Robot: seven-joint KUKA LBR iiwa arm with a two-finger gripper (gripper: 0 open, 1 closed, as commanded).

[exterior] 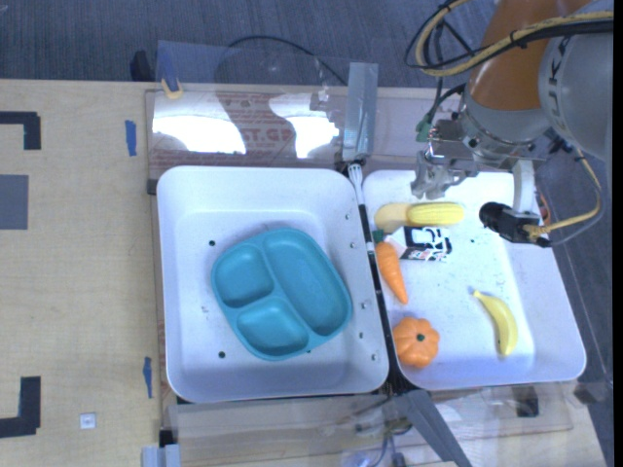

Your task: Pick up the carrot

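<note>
**Overhead, the arm hangs above the right bin's far end while the carrot lies by the divider**

Here the carrot (391, 271) rests on the floor of the right bin (545, 309), close against that bin's left wall, next to the seam between the two bins. Its green top points toward the far end and its orange tip toward the near end, tilted slightly right. It lies free, with nothing gripping it.

Just beyond the carrot's green end sits a yellow corn cob (421, 214), lying crosswise, and beside it a small black-and-white card (428, 242). Near the carrot's tip, toward the near edge, sits a small orange pumpkin (417, 342). A banana (499, 322) lies further right in the same bin, well apart from the carrot.

The jaws (435, 176) hang over the far part of the right bin, just above the corn cob; whether they are open or closed cannot be made out from this angle, and nothing is seen between them. The grey arm (584, 76) with its orange band reaches in from the right, cables looping around it.

The left bin (195, 212) holds a blue divided tray (281, 292), set at a slant. Both bins sit on the worktop (68, 261).
</note>
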